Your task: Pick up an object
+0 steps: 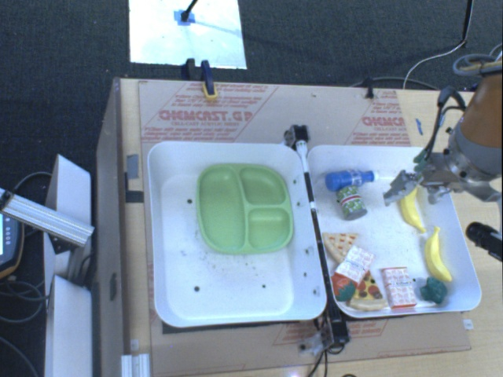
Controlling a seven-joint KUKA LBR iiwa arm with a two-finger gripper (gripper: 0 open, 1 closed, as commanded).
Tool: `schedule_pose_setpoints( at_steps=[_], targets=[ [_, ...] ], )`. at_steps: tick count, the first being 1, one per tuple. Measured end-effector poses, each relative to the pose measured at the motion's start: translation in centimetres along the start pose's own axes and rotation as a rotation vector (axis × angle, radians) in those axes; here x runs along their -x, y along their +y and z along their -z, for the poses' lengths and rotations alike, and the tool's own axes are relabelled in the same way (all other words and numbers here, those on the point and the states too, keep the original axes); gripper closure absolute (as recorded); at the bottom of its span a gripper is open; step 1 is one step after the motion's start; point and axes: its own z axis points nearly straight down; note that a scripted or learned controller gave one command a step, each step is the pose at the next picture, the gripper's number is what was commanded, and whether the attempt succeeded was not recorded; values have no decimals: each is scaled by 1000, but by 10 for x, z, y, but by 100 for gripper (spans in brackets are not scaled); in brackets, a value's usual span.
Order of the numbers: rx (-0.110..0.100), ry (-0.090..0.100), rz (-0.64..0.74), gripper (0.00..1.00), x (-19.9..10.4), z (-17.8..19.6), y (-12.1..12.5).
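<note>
Counting two bananas (411, 209), one bottle (350, 180), one can (352, 202), one green plate (244, 209); gripper (410, 184) state unclear.

The arm (481, 124) is cut off by the right edge.

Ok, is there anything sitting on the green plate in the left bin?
No: the green plate lies bare in the left bin, and the toys, such as the two bananas, lie in the right bin.

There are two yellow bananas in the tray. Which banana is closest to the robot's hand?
The upper banana, right beside the gripper. The other banana lies lower in the right bin, near the green broccoli.
</note>
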Motion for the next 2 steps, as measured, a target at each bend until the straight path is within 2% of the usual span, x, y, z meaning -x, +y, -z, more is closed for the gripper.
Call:
schedule_pose_setpoints(
  at_steps=[1,2],
  targets=[
    [-1,1,1,0,-67,-61,38],
    [0,0,-2,0,-49,-161,65]
  ],
)
